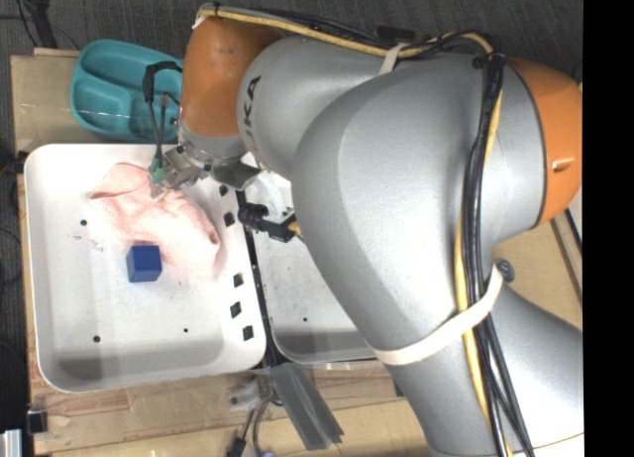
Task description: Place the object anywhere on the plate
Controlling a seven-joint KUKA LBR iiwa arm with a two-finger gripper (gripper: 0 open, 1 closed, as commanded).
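Observation:
A small blue cube (pixel 144 263) lies in the left white bin (pixel 59 346), left of the bin's middle. A pale pink, flat, crumpled-looking piece (pixel 168 212) spreads across the upper part of that bin, just above and to the right of the cube; I cannot tell whether it is the plate. My gripper (pixel 163 175) reaches down at the pink piece's upper edge, well above the cube and apart from it. I see nothing held in it.
The big grey arm with its orange band (pixel 213 68) covers most of the right bin (pixel 307 321), leaving a strip of its floor in sight. A teal scoop-shaped thing (pixel 114 88) sits outside the left bin, past its far edge. The divider between the bins carries small black marks (pixel 240 296).

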